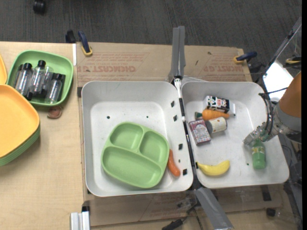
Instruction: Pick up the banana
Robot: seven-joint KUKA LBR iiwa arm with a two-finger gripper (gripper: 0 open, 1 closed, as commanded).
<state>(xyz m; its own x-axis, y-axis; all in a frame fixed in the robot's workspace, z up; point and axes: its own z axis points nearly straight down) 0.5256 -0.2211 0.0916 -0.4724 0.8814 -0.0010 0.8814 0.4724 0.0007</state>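
One banana lies apart from the tool, grip state indeterminate; approach should straddle its middle crosswise.

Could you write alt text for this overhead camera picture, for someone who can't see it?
A robot claw hangs over a green bottle in the right white bin, apart from the banana near the bin's front edge. The left bin holds a green divided plate.

The banana lies near the front wall of the right bin, with bare floor above and to its right. A green bottle stands well right; a card box and jar lie behind.
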